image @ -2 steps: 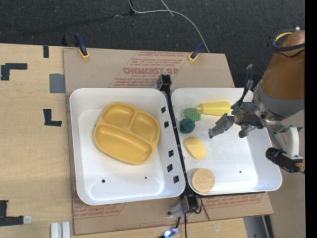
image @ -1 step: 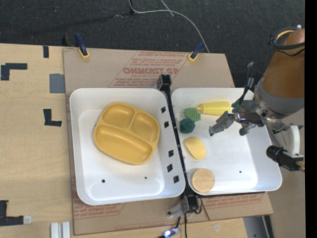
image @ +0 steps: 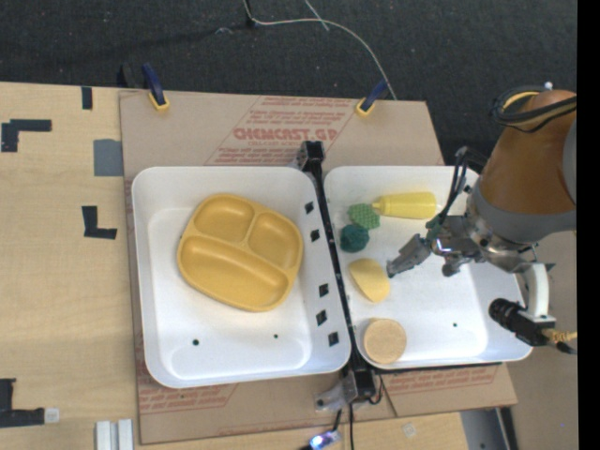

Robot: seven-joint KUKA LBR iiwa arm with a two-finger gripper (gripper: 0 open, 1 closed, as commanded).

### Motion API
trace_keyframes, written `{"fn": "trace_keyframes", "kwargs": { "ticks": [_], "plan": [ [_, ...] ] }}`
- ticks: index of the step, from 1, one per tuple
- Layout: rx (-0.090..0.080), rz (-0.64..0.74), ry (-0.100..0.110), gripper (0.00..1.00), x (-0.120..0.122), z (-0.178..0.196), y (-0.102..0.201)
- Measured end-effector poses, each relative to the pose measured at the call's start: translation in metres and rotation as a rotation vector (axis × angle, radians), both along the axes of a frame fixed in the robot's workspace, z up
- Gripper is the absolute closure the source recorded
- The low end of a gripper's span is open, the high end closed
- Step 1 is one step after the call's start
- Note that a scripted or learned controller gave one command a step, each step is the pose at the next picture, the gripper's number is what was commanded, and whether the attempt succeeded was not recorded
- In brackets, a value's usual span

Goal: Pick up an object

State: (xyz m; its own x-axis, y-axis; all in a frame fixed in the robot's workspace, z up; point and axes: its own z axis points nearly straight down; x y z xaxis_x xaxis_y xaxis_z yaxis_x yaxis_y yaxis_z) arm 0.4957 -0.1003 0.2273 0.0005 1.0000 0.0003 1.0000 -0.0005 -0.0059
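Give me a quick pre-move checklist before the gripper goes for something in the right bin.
1. Gripper over the right bin: ok.
2. Nothing between its fingers: ok, they look spread and empty.
3. Nearest target, the yellow wedge, free on top: ok.
4. Room around the wedge: ok, apart from the teal ball and tan disc.
5. Green block and yellow bottle separate: not ok, they touch.
6. Gripper height above the floor: cannot tell.
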Motion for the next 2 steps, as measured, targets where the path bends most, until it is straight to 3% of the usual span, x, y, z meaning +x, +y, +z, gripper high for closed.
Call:
{"fn": "trace_keyframes", "kwargs": {
  "ticks": [2],
  "plan": [
    [0.001, 0.001, 0.002, 0.00, 0.008, -0.122, 0.003]
  ]
}}
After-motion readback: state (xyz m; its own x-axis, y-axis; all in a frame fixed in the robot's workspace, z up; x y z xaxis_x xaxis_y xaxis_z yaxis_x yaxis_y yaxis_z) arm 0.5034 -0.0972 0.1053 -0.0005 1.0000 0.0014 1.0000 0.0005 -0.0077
